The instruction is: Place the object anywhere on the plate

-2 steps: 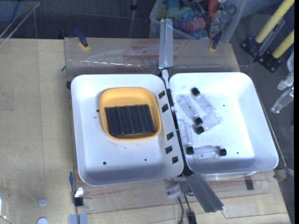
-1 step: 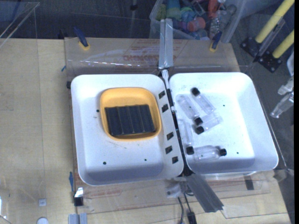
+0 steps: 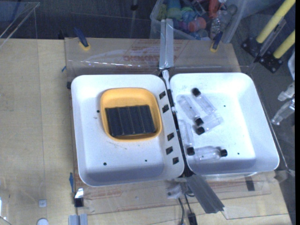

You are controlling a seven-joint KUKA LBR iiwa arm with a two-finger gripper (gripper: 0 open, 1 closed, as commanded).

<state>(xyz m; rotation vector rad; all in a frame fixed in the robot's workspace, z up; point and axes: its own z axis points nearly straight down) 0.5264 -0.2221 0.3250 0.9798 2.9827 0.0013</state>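
A yellow plate [image 3: 107, 100] with rounded corners sits in the left bin [image 3: 86, 149]. On it lies a dark, ribbed rectangular object [image 3: 130, 120] that covers most of the plate's floor. My gripper [image 3: 283, 108] is a pale shape at the far right, outside the right bin's rim and well away from the plate. Nothing shows in it.
The right bin [image 3: 248, 125] holds several clear vials with black caps, among them one [image 3: 202, 101] near the back and one [image 3: 206, 153] near the front. A divider strip [image 3: 169, 125] with black marks runs between the bins. A box of coloured toys [image 3: 197, 8] stands behind.
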